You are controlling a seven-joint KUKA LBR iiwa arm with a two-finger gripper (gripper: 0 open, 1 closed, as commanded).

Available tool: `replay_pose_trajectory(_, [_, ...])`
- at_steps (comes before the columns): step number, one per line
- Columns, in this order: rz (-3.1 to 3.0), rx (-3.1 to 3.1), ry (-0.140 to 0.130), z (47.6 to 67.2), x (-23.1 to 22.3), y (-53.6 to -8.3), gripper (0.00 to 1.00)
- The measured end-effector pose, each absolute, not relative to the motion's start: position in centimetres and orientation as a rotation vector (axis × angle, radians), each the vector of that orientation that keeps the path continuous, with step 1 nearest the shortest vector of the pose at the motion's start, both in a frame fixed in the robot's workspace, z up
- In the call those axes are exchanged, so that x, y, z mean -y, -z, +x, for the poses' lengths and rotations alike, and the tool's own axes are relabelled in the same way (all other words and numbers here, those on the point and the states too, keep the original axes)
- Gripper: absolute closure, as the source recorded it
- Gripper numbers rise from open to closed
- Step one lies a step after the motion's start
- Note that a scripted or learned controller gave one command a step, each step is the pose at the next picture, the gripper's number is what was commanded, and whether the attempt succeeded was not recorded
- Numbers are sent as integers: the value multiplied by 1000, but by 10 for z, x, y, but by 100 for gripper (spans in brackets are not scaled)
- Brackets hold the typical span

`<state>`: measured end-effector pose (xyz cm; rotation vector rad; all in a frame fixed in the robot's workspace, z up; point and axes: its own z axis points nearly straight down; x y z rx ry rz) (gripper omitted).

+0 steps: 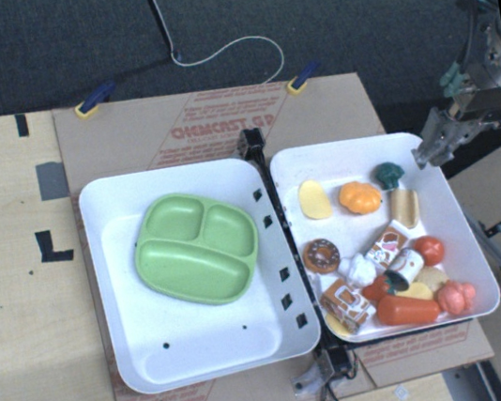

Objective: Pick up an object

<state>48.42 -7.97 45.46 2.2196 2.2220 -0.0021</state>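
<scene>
Bins: two, shallow and white, side by side on a cardboard sheet on the table.

Left bin, centre-left of frame: one green divided plate, three compartments, lying tilted toward the bin's upper half. Nothing rests on the plate.

Right bin, centre-right of frame: toy food, roughly a dozen pieces.
- one pale yellow piece, upper left of the bin
- one orange round piece, just beside the yellow one
- one dark green piece, near the upper right corner
- one tan cylinder, directly below the green piece
- one chocolate donut, by the bin's left wall
- one red tomato-like piece, right side
- one red sausage, along the lower edge
- one pink piece, lower right corner, touching the sausage end
- one waffle-patterned piece, lower left
- the remaining pieces sit packed together in the middle and lower part; exact count there cannot be told.

End effector: at the right of the frame, over the upper right rim of the right bin, just beside the dark green piece. Too dark and blurred to read; cannot tell how far open it is or whether it has hold of anything.

Clamps: two blue-and-yellow, and, at the cardboard's top corners. One white cable loops across the dark floor above.
</scene>
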Motion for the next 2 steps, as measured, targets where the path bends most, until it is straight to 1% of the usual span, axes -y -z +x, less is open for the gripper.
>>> replay_pose_trajectory(1, [2223,-2233,11,483,34,-364,100])
replay_pose_trajectory(2, [2211,-2228,-6,484,-24,-424,100])
